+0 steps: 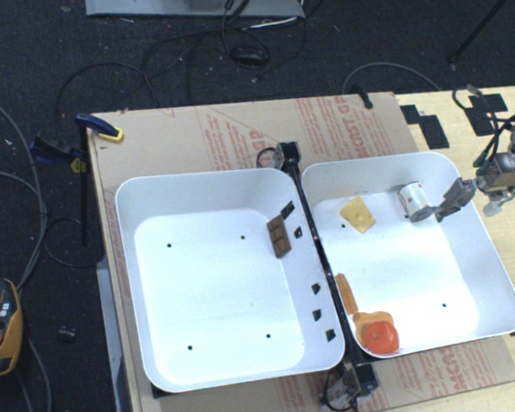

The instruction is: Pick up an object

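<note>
One small pale can (411, 198) lies on its side near the back wall of the right bin (482, 250), the likeliest target, since the gripper (449, 201) sits just beside it on the right, low over the bin floor. Whether the gripper is open or closed cannot be told from this angle, and nothing is seen held in it.

The can looks light and rigid, with a smooth, probably slippery skin. Lying down, it would likely roll if nudged from the side. The safest hold appears to be across its round body near the middle, squeezing square to its axis. A grip near either end could tip it or squirt it free.

Left of the can, a flat yellow wedge (357, 214) rests on the floor, near but apart from it; it looks thin and hard to get under. At the bin's front left corner a red ball (379, 336) sits against the wall, with an orange stick (344, 294) running up along the divider behind it. Both are well apart from the gripper.

Across the divider, the left bin (156, 284) holds a brown bar (280, 236) close to its right wall.
</note>
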